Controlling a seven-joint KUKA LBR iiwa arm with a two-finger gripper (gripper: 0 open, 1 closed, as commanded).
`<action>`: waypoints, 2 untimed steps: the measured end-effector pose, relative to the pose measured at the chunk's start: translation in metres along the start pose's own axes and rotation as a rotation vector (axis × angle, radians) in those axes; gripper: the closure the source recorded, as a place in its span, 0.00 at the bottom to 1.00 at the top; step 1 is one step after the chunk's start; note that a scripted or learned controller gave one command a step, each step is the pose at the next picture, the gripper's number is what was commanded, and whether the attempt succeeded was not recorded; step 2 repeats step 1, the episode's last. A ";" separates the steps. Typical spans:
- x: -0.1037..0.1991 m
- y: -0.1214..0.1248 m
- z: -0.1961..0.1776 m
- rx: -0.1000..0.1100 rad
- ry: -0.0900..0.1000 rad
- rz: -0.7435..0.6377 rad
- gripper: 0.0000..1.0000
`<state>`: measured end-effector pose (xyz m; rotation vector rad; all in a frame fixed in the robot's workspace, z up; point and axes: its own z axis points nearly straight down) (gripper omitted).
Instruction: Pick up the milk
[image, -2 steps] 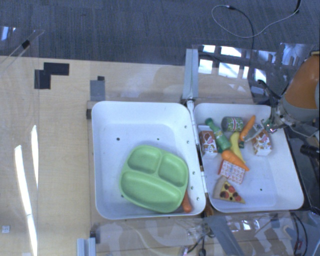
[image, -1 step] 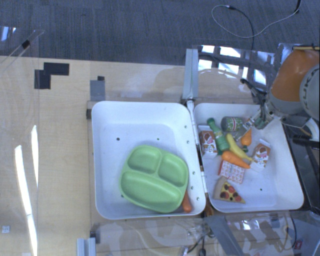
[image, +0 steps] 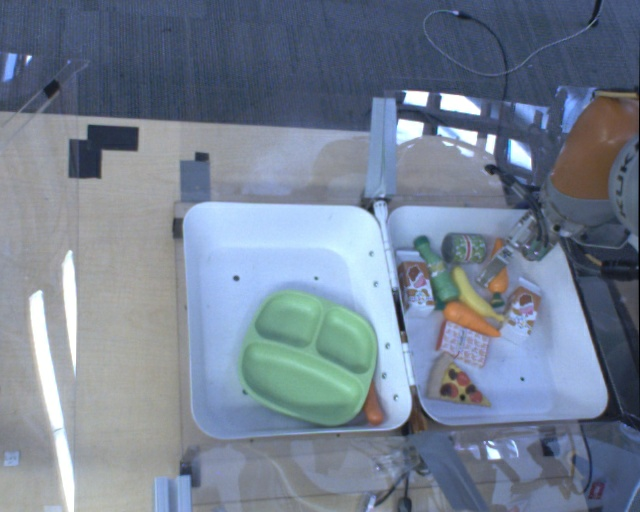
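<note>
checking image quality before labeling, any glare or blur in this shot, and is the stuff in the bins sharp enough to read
Camera view: bright glare streaks on the clear panel at left and on the metal frame behind the right bin; the green plate is evenly lit and crisp; the milk and pizza slice are recognisable, their print too small to read; the gripper looks slightly soft.

Green plate (image: 308, 358), yellow banana (image: 471, 291), white bins (image: 280, 240), orange carrot (image: 470, 318).

We note right bin (image: 560, 395) crowded toward 10 o'clock: bottle (image: 430, 255), banana (image: 470, 290), carrot (image: 470, 318) packed; open floor toward 4 o'clock.
</note>
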<state>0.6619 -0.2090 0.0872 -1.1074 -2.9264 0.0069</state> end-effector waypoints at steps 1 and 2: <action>0.034 0.010 -0.001 -0.016 -0.018 0.245 0.00; 0.034 0.010 -0.001 -0.016 -0.018 0.245 0.00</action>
